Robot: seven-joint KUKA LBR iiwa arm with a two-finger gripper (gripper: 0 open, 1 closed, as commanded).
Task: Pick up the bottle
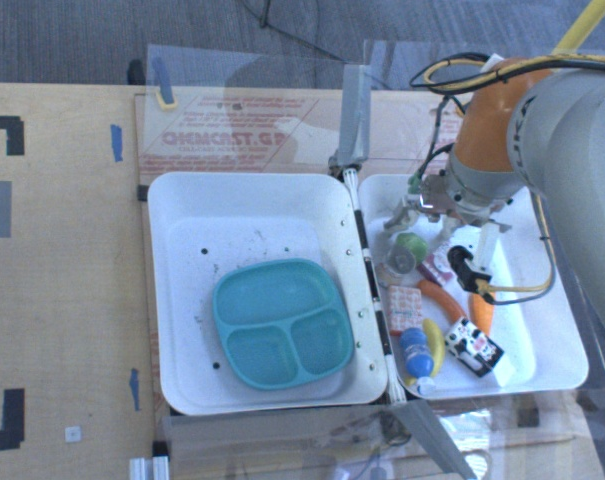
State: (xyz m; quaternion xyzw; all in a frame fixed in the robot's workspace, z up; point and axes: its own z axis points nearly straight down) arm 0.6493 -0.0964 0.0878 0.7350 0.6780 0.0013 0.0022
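Hand [422, 211] hovering over right bin [552, 353], can't tell its state.
Bottle [415, 353] lying at bin's near-left edge, touching banana [434, 342]; risking grabbing clutter instead.

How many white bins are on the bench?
2. The shallow white plastic bin on the left holds a teal divided plate. The shallow white plastic bin on the right holds the small items, among them the blue-capped bottle.
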